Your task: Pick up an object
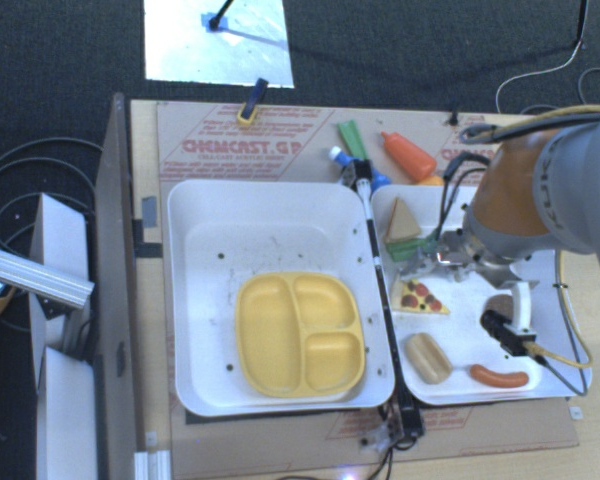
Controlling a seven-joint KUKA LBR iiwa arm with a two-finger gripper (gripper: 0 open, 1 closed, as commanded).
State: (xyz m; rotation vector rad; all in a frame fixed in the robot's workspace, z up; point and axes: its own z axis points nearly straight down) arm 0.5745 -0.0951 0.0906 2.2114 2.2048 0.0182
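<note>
Camera view shows you the gripper (450, 260) low beside the pizza slice (421, 299); finger state unclear. Next, confirm a grasp.

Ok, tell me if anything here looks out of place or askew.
Three toys lie outside the bins on the board behind them: a carrot, a green piece and a blue piece. The yellow divided tray sits slightly crooked in the left bin. Nothing looks spilled or broken.
</note>
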